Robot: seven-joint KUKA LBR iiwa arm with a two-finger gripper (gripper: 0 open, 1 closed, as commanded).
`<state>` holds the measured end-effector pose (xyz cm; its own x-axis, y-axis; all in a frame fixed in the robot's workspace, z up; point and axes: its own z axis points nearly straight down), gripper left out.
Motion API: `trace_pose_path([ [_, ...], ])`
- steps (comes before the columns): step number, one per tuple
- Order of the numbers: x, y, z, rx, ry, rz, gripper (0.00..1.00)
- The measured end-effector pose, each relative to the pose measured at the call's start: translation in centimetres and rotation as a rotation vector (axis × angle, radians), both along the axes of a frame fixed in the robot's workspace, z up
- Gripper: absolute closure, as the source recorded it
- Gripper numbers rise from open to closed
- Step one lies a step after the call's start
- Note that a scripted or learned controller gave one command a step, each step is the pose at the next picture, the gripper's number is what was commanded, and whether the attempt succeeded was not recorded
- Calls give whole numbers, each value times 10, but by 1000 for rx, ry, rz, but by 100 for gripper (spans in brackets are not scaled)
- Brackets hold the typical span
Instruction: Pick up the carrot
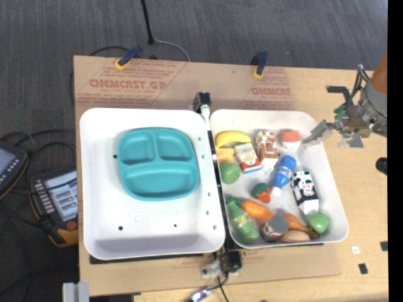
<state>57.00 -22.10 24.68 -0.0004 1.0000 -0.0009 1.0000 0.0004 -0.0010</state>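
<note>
Robotics lab bench

Clamps (128, 57) pin a cardboard sheet (132, 83) under two white bins (101, 219); a teach pendant (56, 200) and cables lie on grey carpet.

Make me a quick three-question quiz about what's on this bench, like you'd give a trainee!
1. True or false: the carrot lies in the right bin.
2. What sits in the left bin? A) teal tray B) banana C) bottle
3. Fill in: the yellow banana lies at the right bin's ____ end, seen from the camera.

Key: 1 true; 2 A; 3 far. The gripper hovers at the right bin's far right edge, away from the carrot.
</note>
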Motion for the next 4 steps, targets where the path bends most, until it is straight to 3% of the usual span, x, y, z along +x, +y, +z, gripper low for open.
trace_pose_path([
  [1,-60,35,-78,1,2,36,0],
  [2,-78,102,-115,2,1,195,0],
  [3,-82,119,-158,-9,-16,116,0],
  [4,-82,123,-158,1,-13,-269,0],
])
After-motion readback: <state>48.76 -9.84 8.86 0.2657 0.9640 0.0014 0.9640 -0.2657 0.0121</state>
